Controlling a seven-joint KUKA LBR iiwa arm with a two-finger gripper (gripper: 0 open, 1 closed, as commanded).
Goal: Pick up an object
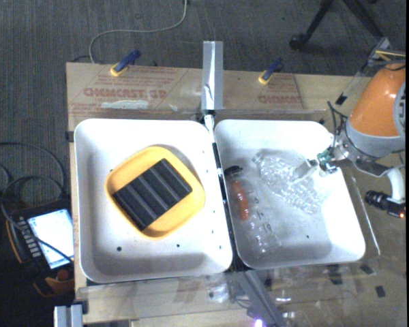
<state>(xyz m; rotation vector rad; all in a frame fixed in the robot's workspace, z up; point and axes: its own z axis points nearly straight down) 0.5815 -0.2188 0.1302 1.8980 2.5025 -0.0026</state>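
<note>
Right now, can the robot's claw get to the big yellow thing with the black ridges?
Probably yes. The yellow tray with black ridged top lies alone and uncovered in the left white bin. The claw sits over the right white bin, so it must cross the middle divider first.

Left bin [95, 182] mostly blocked by yellow-black object [155, 191] — right bin [341, 230] crowded mid-floor by clear plastic [286, 179].

Bench [157, 90] bears two white bins [95, 251] (side by side).
</note>
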